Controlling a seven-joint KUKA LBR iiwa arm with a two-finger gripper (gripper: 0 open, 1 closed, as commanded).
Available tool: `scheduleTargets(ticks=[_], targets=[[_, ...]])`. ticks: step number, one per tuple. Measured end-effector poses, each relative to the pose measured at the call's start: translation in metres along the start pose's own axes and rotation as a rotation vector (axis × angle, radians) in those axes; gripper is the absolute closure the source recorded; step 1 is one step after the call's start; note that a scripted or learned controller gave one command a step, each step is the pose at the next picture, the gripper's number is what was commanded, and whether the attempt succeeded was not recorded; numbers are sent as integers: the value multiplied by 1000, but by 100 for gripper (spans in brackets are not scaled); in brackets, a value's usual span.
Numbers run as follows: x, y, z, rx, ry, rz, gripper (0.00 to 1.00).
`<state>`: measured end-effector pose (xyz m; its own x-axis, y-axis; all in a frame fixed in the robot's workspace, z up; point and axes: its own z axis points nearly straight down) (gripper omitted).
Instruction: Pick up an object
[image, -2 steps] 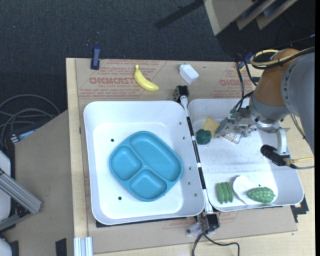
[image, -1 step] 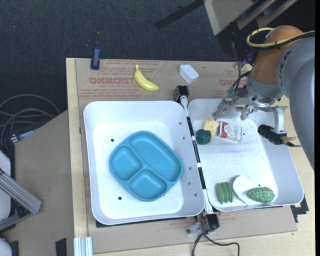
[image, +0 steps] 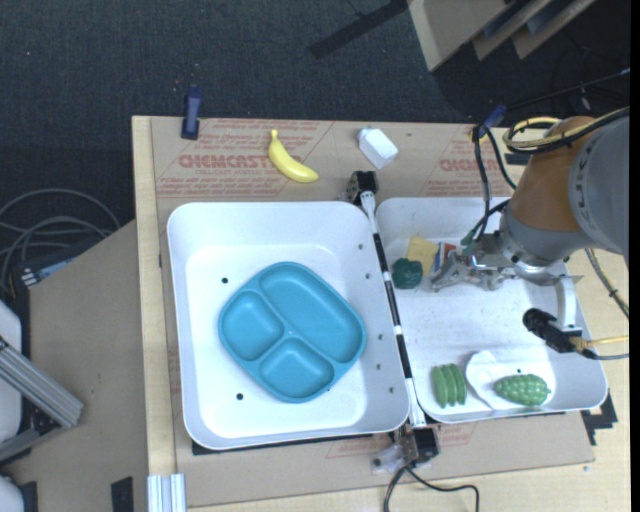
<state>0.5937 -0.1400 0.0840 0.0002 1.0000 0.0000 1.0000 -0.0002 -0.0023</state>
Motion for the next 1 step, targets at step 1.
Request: scheduleTargets(ticks=[1], targets=[[2, 65, -28, -5, 0, -2, 0]])
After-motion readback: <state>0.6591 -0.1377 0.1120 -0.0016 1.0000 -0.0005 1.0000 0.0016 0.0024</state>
